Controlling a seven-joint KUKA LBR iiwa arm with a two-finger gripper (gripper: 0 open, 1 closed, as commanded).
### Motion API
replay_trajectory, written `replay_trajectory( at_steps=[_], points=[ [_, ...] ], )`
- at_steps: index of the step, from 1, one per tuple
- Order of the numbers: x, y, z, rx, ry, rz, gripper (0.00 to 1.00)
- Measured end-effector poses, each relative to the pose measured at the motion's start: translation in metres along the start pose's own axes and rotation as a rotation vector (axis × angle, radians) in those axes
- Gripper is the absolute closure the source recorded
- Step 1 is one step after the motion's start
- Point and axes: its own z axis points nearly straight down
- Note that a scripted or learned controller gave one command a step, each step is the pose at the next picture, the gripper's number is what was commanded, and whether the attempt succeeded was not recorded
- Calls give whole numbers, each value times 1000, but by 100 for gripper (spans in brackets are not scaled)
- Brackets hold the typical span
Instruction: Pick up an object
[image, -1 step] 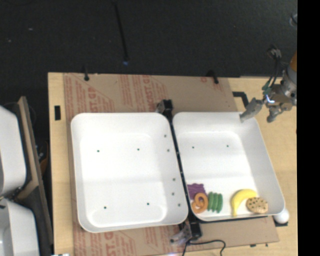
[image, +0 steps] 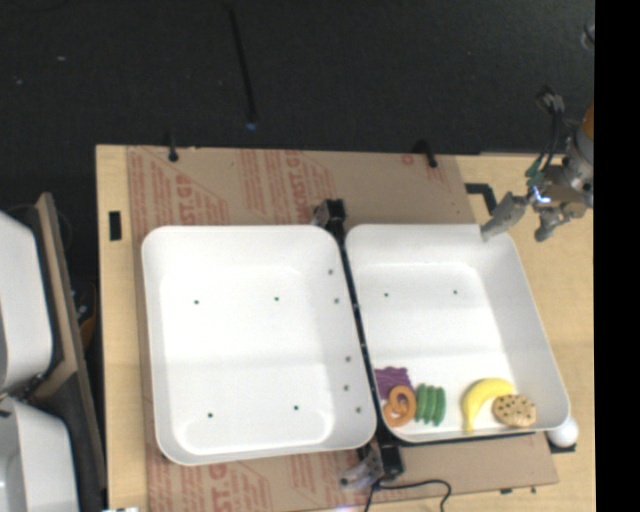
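The end effector (image: 522, 220) hangs spread and holding nothing over the right bin's (image: 455, 262) far right corner. A banana (image: 484, 398), cookie (image: 514, 409) and other toys lie along its near edge.

Two shallow white bins sit side by side on the counter (image: 115, 300): the left bin (image: 160, 330) and the right bin (image: 530, 320). The small things number five, all lying along the near edge of the right bin: one purple piece (image: 389, 378), one orange ring (image: 399, 406), one green ribbed piece (image: 431, 403), one yellow banana (image: 484, 397) and one brown speckled cookie (image: 514, 409). The ring overlaps the purple piece, and the cookie touches the banana. One white ball (image: 565, 433) sits just outside the right bin's near right corner. One arm shows at the far right, bearing one pincer (image: 522, 222).
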Motion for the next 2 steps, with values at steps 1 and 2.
replay_trajectory(
  at_steps=[1,2],
  points=[
    [4,-10,54,4,1,0,0],
    [6,-9,96,4,1,0,0]
  ],
)
